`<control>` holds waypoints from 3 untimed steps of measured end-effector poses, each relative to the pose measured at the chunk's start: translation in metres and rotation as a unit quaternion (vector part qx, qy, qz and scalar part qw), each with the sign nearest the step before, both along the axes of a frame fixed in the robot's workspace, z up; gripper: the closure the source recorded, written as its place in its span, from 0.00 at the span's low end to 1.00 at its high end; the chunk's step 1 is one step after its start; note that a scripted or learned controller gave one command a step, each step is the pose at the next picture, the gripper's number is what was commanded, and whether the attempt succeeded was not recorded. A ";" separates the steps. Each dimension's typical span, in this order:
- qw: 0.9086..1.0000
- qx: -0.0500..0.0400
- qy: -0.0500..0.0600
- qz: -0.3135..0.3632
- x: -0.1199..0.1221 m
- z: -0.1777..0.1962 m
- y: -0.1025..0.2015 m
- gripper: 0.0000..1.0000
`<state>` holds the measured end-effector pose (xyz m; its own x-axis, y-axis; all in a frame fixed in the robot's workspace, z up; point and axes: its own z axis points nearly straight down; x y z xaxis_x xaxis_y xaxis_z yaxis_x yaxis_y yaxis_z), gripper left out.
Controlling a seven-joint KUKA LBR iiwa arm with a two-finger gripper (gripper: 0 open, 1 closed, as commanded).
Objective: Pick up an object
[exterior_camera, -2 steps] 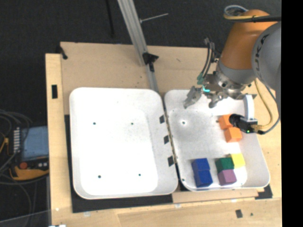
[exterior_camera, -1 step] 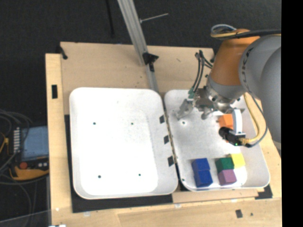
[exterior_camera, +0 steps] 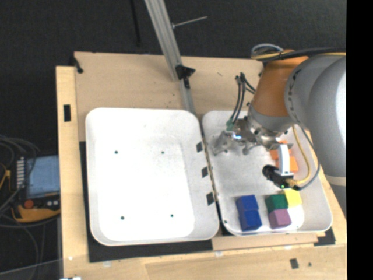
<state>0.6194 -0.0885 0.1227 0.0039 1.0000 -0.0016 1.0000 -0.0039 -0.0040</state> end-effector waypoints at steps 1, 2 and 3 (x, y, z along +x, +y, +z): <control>1.000 0.000 -0.001 -0.001 0.000 -0.027 -0.001 0.00; 1.000 0.001 -0.004 -0.004 0.001 -0.014 -0.002 1.00; 1.000 0.000 -0.005 -0.003 0.010 0.041 -0.010 1.00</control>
<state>0.6299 -0.0989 0.1634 0.0103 0.9999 -0.0015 0.9999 -0.0103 0.0070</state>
